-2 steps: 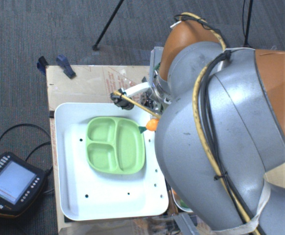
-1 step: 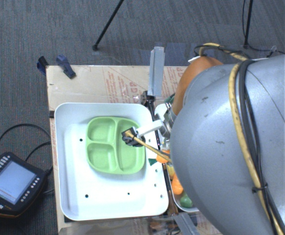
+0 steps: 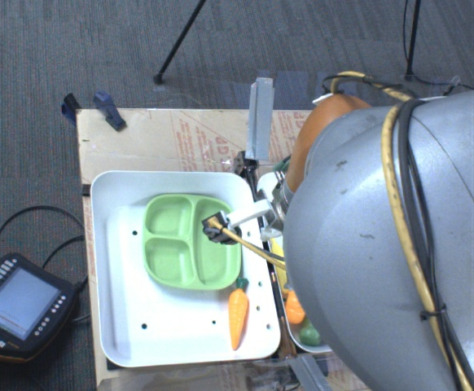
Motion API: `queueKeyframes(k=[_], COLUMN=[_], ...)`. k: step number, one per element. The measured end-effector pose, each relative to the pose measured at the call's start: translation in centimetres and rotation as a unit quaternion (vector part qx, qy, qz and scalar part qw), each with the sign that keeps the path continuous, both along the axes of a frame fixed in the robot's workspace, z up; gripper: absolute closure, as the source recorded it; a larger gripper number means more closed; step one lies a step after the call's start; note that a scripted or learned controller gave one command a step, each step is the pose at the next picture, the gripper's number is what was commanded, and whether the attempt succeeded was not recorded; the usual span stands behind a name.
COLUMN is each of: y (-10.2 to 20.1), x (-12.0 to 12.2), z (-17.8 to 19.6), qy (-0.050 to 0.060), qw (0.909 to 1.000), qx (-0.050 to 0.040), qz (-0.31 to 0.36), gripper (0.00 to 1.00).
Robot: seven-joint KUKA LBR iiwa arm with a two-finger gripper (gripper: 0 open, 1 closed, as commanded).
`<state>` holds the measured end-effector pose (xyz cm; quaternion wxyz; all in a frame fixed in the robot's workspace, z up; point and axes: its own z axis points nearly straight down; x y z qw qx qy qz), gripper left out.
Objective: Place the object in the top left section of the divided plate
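Observation:
A green divided plate [image 3: 172,259] lies in the left white bin [image 3: 123,300], with two small sections on its left and one long section on its right. All its sections look bare. An orange toy carrot [image 3: 237,316] with a green top lies on the bin floor just below the plate's lower right corner. My gripper [image 3: 276,198] is over the divide between the two bins, right of the plate, mostly hidden by the grey arm [image 3: 384,243]. Nothing is visibly held.
The arm's bulk covers most of the right bin [image 3: 302,347]; an orange piece [image 3: 294,308] and a green piece [image 3: 309,332] peek out at its lower left. A teach pendant [image 3: 17,304] sits on the floor at left. A grey post [image 3: 261,125] stands behind the bins.

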<state>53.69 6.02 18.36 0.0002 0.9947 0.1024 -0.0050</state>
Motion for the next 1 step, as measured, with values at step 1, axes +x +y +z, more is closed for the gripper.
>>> queueKeyframes(k=[1], y=[-4.81], x=[4.7], z=[0.01], qy=[0.0], qw=[0.9999], qx=[0.0003], qz=[0.01], gripper=[0.0])
